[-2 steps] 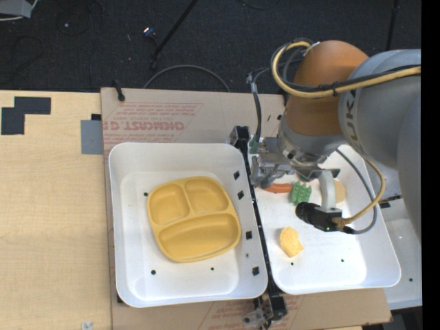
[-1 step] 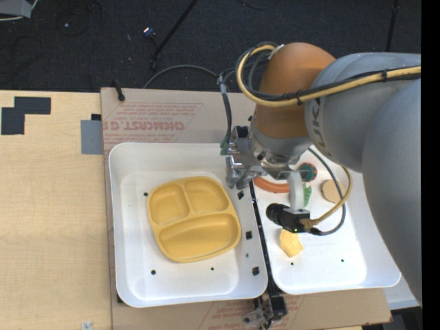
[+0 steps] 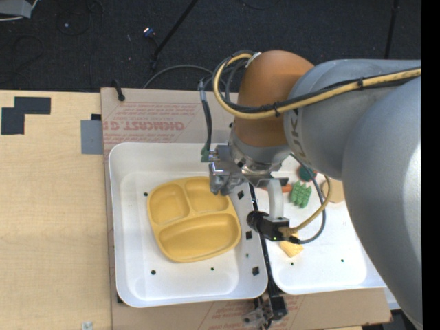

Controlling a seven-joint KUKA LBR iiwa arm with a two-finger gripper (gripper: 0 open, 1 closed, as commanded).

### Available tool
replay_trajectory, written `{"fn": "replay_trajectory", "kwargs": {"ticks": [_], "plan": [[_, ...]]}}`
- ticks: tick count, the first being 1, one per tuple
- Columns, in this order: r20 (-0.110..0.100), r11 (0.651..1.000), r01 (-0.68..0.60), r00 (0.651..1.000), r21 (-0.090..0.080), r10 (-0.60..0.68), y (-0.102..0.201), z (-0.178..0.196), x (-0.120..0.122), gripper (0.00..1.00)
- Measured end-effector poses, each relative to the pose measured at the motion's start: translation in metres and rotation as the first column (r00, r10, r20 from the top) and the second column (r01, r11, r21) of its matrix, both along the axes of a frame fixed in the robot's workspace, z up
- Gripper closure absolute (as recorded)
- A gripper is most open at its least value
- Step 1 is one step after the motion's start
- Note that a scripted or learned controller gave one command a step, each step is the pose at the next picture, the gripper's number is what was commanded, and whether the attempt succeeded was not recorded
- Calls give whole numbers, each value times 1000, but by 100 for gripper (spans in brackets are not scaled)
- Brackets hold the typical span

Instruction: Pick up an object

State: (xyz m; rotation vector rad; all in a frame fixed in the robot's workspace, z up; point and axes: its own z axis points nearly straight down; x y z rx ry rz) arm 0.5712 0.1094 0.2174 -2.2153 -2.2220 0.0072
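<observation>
A yellow divided plate (image 3: 191,220) lies in the left bin (image 3: 130,253). The gripper (image 3: 221,179) hangs over the plate's far right edge; whether it is open or gripping anything cannot be told. A green block (image 3: 300,195) sits in the right bin (image 3: 330,270).

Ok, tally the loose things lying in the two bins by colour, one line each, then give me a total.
Yellow: 2, the divided tray and a small wedge
Green: 1, a small ridged piece
Total: 3
</observation>
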Motion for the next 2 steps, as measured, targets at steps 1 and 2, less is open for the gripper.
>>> {"fn": "replay_trajectory", "kwargs": {"ticks": [1,2], "plan": [[0,1000,6,1000,-1,-6,-3,3,-9,100],[1,1000,6,1000,0,-6,-3,3,-8,0]]}}
